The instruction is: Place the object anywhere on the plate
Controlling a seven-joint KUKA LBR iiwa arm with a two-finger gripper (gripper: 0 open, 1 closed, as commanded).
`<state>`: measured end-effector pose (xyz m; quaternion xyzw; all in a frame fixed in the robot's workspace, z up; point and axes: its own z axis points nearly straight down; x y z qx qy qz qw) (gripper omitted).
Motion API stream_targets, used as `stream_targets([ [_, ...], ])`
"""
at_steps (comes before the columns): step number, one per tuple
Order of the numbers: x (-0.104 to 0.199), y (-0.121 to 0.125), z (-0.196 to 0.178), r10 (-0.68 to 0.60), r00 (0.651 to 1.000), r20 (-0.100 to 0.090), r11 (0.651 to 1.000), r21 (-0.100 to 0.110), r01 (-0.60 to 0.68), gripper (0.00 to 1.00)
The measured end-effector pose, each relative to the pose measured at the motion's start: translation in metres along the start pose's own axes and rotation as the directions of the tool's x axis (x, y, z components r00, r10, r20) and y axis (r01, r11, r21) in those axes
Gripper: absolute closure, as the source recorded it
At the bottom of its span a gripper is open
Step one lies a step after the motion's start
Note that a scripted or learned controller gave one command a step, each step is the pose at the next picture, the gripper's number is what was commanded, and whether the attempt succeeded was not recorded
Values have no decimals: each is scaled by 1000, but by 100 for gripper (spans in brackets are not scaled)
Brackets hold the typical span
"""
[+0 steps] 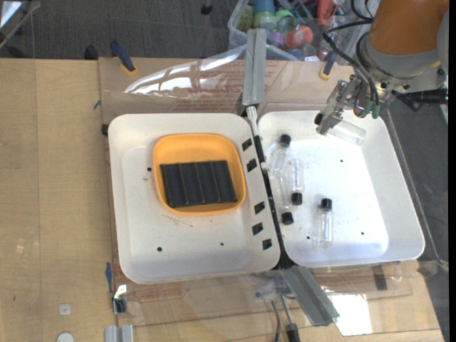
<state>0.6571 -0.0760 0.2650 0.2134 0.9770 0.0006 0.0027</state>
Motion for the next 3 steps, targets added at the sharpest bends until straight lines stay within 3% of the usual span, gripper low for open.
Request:
stream_targets([
  [1,-1,-2,12,-243,970,-3,970,-1,243,100],
  [2,-8,-8,8,-435,901,3,901,-1,435,100],
  [3,-14,-5,12,-603,797,5,797,-1,603,100],
])
